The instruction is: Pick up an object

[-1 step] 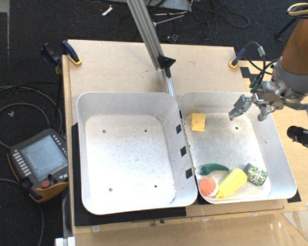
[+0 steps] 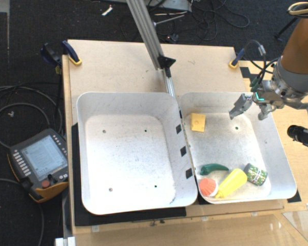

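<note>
Near edge, lower right of the frame: a yellow object [image 2: 232,182], a red-orange piece [image 2: 208,187], a green piece [image 2: 214,168] and a green can [image 2: 256,175] cluster in the right bin [image 2: 277,152]. Further up, a yellow block [image 2: 198,122] lies alone. At right, the tool [image 2: 251,110] hovers spread open, seemingly empty.

Grey arm with orange band reaching in from the right, fingers [image 2: 251,109] spread apart, gripping nothing
</note>
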Tool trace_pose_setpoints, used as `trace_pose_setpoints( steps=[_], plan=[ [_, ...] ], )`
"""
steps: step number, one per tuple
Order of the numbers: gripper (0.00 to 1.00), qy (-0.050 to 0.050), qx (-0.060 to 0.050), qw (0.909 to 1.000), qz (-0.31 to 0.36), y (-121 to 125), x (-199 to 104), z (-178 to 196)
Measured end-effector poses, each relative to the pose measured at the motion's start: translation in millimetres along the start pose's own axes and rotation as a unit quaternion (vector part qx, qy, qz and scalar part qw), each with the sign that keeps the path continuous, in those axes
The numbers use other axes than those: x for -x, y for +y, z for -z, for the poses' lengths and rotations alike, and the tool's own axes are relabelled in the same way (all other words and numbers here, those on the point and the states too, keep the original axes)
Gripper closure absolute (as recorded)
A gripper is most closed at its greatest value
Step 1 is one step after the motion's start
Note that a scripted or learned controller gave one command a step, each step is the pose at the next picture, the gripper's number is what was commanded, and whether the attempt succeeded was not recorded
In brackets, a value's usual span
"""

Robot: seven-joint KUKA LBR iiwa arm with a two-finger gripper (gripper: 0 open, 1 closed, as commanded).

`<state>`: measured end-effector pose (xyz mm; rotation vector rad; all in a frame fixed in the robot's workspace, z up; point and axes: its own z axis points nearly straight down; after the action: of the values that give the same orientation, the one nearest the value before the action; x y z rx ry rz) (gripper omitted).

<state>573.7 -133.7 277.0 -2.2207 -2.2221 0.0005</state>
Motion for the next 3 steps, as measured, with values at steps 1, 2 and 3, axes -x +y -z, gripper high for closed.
trace_pose_setpoints(
  steps=[1,2,3],
  plan=[
    [0.00,0.000,-0.002,1.0000,-0.001,5.5,0.5,-45.0],
    [0.00,0.001,-0.003,1.0000,0.000,-1.5,-8.0,-101.6],
    [0.00,0.001,-0.003,1.0000,-0.001,-9.2,-7.3,-164.0]
  ],
)
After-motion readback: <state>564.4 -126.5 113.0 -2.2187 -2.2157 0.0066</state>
